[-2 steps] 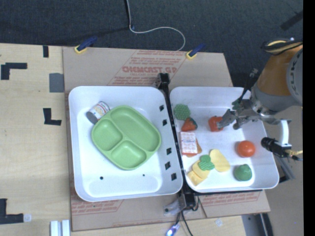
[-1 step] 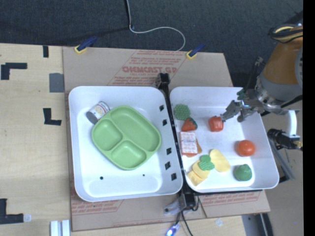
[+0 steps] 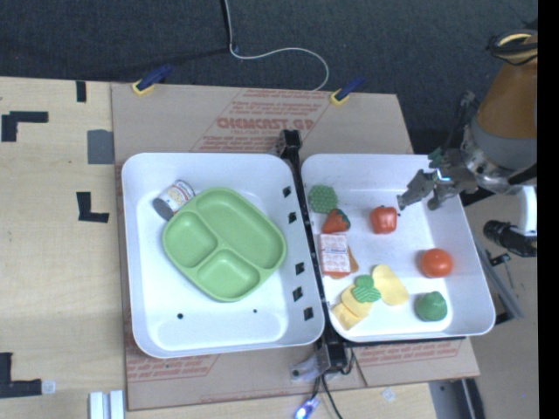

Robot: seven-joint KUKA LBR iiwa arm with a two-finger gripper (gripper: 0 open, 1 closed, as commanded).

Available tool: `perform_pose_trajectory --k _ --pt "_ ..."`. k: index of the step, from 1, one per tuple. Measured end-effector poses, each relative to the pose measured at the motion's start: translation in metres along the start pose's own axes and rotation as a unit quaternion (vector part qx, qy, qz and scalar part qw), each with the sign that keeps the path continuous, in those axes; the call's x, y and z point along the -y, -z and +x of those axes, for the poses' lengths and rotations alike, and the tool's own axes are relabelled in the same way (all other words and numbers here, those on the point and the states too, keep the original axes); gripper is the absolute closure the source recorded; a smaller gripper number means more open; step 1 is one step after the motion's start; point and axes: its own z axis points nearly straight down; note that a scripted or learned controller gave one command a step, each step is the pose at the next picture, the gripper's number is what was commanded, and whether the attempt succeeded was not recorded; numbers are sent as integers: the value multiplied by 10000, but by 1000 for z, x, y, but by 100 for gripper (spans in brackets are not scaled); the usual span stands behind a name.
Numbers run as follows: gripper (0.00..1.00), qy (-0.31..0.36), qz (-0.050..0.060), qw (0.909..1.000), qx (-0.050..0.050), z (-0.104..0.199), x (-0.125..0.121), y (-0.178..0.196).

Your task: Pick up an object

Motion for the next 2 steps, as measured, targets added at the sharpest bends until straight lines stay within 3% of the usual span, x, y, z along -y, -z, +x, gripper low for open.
perform_pose_trajectory --k 2 --pt "100 26 11 10000 -7 114 -7 0"
